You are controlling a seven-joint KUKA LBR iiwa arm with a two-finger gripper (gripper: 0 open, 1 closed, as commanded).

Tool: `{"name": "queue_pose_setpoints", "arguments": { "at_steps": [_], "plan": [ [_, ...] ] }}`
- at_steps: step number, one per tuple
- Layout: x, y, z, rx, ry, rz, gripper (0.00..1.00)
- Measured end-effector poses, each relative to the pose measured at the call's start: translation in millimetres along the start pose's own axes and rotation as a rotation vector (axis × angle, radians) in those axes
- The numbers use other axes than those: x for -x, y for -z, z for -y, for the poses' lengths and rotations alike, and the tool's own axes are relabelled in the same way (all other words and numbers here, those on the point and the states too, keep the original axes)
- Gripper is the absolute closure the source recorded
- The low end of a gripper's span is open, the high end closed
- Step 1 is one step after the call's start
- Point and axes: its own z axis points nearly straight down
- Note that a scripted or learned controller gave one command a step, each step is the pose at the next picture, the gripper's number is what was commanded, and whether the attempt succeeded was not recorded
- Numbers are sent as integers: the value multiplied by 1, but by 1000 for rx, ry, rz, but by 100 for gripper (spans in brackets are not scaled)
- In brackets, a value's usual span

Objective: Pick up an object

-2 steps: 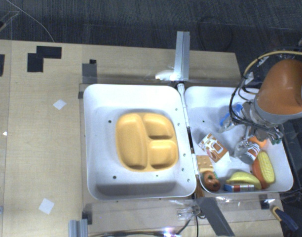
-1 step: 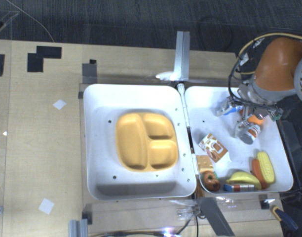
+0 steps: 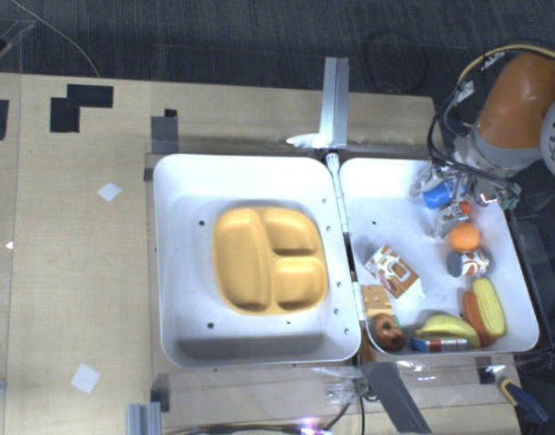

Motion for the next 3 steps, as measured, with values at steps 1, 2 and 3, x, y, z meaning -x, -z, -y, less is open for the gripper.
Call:
{"name": "queue_pose_setpoints", "arguments": {
  "at_steps": [1, 2, 3],
  "plan": [
    [-36, 0, 2, -2, -6, 4, 0],
    [-88, 1, -17, -2, -30, 5, 0],
    [-18, 0, 4, -2, -107, 6, 0]
  ]
}}
